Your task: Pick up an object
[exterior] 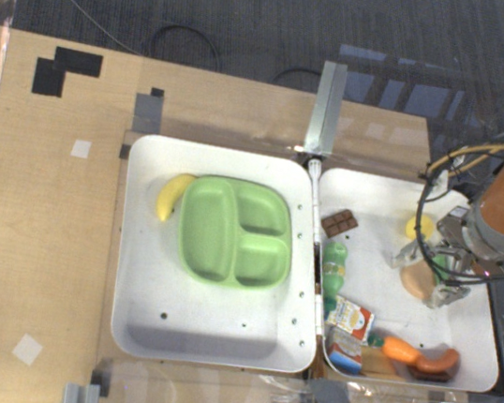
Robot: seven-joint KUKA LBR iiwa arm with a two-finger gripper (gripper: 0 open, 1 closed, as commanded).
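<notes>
One gripper (432, 272) hangs over the right bin (481, 374); jaws' state unclear

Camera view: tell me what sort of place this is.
Likely a robotics lab's grasping test bench. Two white bins sit side by side on a wooden bench, holding toy food like a banana and a green divided plate, with the gripper over the right bin.

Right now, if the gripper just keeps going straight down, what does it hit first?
Most likely the tan round object in the right bin. The gripper sits right over it, pointing down. A yellow item lies just beyond, off that line. Depth is hard to judge from this slanted view.
</notes>
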